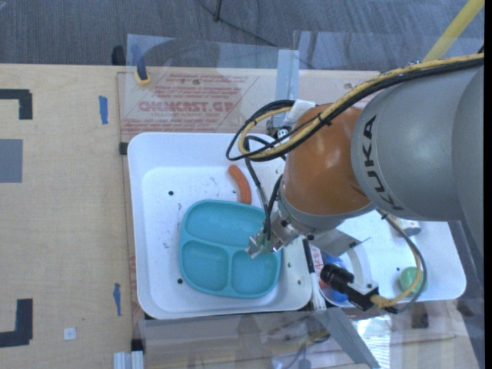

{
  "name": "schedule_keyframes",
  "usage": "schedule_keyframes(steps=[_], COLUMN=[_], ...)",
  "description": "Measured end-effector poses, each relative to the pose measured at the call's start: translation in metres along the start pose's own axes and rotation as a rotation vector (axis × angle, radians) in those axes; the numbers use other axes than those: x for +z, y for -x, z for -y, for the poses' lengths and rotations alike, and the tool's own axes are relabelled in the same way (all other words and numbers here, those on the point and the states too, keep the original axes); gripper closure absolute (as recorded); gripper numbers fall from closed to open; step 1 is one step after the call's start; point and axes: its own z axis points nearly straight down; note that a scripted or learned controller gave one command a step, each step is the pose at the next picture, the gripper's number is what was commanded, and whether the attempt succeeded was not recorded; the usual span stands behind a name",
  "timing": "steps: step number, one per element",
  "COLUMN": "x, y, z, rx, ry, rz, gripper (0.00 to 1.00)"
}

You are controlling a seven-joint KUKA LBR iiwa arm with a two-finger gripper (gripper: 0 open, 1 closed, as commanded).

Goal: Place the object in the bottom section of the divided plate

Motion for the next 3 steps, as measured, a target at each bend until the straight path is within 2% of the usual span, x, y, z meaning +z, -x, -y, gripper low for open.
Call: schedule_keyframes(steps=[1, 2, 3], x=[-0.051, -0.05, -0.035], y=[-0.012, -0.012, 0.07], z=[-0.009, -0.009, 0.047], rx=[0.059, 0.083, 0.028], ry=[0.001, 0.001, 0.0], rz=[0.001, 0.001, 0.0], gripper=[1.0, 1.0, 1.0])
